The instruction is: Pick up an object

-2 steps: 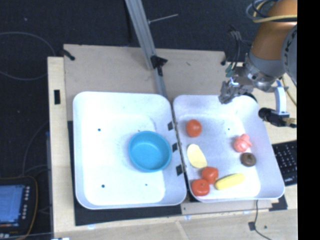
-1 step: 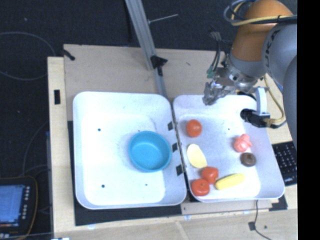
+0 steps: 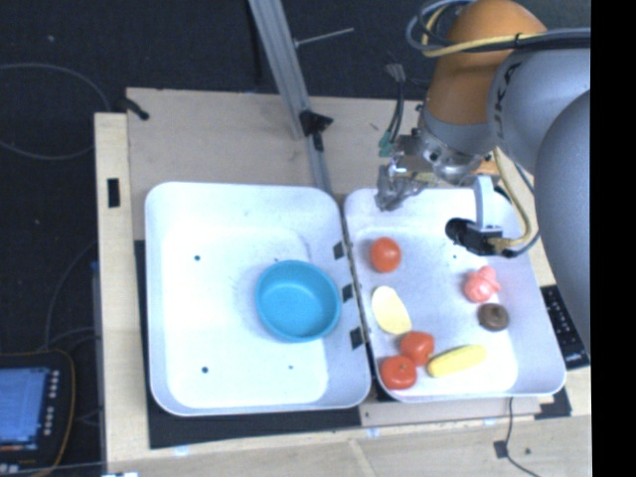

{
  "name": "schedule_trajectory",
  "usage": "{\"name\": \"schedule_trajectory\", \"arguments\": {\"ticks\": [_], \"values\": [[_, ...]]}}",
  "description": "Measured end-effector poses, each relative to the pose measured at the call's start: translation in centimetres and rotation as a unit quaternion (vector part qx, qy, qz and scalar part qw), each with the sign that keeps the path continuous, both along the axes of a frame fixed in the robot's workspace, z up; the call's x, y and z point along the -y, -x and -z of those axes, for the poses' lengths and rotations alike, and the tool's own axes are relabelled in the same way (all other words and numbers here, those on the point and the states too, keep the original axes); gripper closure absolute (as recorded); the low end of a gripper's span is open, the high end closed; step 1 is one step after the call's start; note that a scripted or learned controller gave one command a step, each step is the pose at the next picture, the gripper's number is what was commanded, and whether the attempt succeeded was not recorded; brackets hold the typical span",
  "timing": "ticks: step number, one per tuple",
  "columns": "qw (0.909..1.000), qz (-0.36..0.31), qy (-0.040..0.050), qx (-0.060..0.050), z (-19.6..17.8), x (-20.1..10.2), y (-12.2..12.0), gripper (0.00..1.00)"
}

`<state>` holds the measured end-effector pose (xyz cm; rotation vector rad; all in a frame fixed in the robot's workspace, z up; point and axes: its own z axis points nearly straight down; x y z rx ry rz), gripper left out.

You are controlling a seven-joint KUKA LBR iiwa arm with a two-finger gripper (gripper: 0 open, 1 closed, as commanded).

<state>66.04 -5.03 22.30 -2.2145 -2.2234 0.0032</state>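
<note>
My gripper (image 3: pixel 390 191) hangs over the far left corner of the right bin (image 3: pixel 527 366), with nothing visible between its fingers. Below it in that bin lies a red tomato (image 3: pixel 386 254). Nearer the front are a pale yellow oval piece (image 3: pixel 391 310), two red pieces (image 3: pixel 416 345) (image 3: pixel 398 371) and a yellow banana-like piece (image 3: pixel 456 360). On the bin's right side sit a pink object (image 3: pixel 481 284) and a brown doughnut-like object (image 3: pixel 493 316).
The left bin (image 3: pixel 189 217) holds a blue bowl (image 3: pixel 297 300). A grey metal post (image 3: pixel 283 68) slants up from between the bins at the back. A black clip with cable (image 3: pixel 475 235) hangs off the wrist over the right bin.
</note>
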Motion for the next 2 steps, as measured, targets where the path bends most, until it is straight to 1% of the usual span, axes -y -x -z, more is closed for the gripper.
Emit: {"name": "schedule_trajectory", "arguments": {"ticks": [1, 2], "values": [[1.0, -0.001, -0.0008, 0.003, -1.4, -5.6, 0.4, 1.0], [1.0, -0.002, -0.0005, -0.002, -0.6, -10.6, 0.6, 1.0]]}}
